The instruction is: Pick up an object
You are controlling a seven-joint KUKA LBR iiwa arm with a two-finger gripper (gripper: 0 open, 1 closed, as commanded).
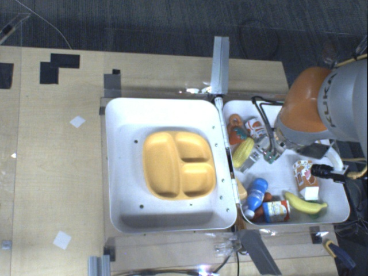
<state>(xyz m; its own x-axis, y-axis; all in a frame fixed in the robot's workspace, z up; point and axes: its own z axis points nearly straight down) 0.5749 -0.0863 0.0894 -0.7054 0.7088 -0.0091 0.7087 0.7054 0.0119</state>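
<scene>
Overhead, we see the gripper (257, 154) lowered into the right bin (339, 211), beside a yellow object (243, 152) (finger state: we cannot tell). Nothing looks lifted yet, so the pick remains undone; a banana (305, 203) lies nearby.

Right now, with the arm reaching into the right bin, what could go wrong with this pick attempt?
1. The gripper sits among a crowded cluster: a yellow-green oblong item and an orange-red toy touch or nearly touch, so it may nudge a neighbour or catch two.
2. That oblong item lies against the shallow white right bin wall at the divider, leaving little finger room on that side.
</scene>
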